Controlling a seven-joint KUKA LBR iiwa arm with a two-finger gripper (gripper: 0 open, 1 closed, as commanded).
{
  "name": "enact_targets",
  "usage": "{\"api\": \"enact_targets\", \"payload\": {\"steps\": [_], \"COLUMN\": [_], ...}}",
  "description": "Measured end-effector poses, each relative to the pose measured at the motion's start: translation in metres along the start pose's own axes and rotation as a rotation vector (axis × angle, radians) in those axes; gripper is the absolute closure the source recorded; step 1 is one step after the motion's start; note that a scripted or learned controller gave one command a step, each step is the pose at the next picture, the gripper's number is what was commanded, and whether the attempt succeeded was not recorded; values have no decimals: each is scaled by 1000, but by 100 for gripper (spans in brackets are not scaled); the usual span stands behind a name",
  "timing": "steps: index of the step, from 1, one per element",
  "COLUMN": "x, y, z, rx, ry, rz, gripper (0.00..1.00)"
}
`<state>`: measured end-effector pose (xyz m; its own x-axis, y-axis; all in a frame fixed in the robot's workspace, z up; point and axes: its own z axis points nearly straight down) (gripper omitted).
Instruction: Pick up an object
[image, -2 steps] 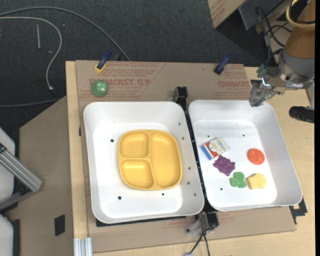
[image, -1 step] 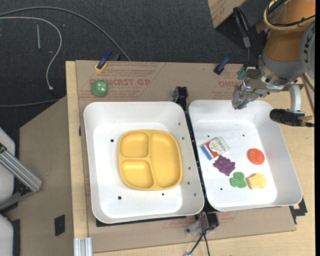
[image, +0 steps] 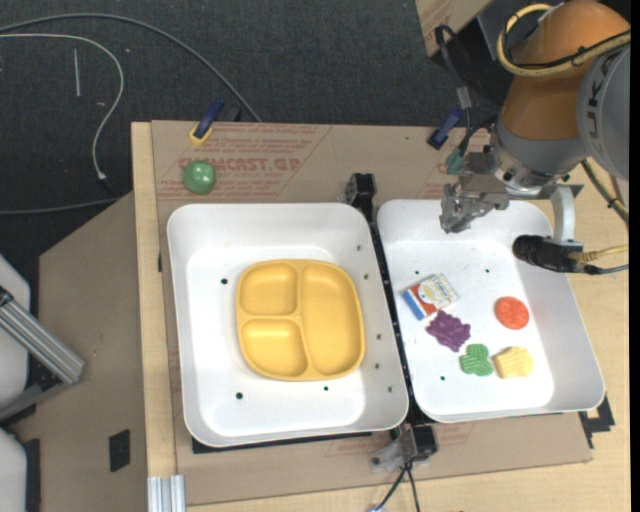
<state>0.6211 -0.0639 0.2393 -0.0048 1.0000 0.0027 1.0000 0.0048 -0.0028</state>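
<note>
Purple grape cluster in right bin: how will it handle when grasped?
The purple grape cluster looks like a moulded plastic toy, so probably stiff and light. Its bumpy surface may slip. Lying flat, it seems unlikely to roll.

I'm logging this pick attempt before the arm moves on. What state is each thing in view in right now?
gripper: above the right bin's far end, nothing seen between its fingers.
yellow divided plate: flat in the left bin, compartments bare.
small carton: lying flat in the right bin.
purple toy: lying beside the carton.
orange round toy: lying apart from the others.
green toy: touching the yellow toy.
green ball: on the cardboard outside the bins.
</note>
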Motion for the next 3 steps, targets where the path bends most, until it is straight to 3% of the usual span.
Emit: {"api": "enact_targets", "payload": {"steps": [3], "x": [143], "y": [-44], "z": [6], "rx": [0], "ry": [0], "rz": [-2], "gripper": [100]}}
